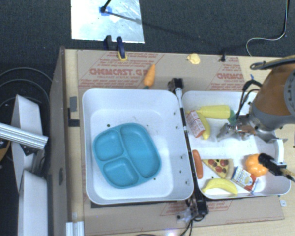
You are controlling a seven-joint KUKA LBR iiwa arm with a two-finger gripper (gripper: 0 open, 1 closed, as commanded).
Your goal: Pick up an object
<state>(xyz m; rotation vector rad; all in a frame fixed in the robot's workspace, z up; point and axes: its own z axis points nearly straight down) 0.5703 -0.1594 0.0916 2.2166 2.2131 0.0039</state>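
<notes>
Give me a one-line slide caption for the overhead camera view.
KUKA arm's gripper hovers in the right bin among toy foods: corn cob, banana, pizza slice; blue divided plate sits in left bin.

Two white bins (137, 98) sit on brown cardboard (137, 68) printed with red lettering; the left one holds a light blue tray (126, 154). In the right bin lie a yellow corn cob (214, 112), a yellow banana (222, 185), a red sausage (198, 163), an orange fruit (256, 164) and a pizza slice (219, 166) with red dots on tan. The arm (280, 95) is grey with an orange band, and an orange carrot (149, 75) lies on the cardboard.
</notes>
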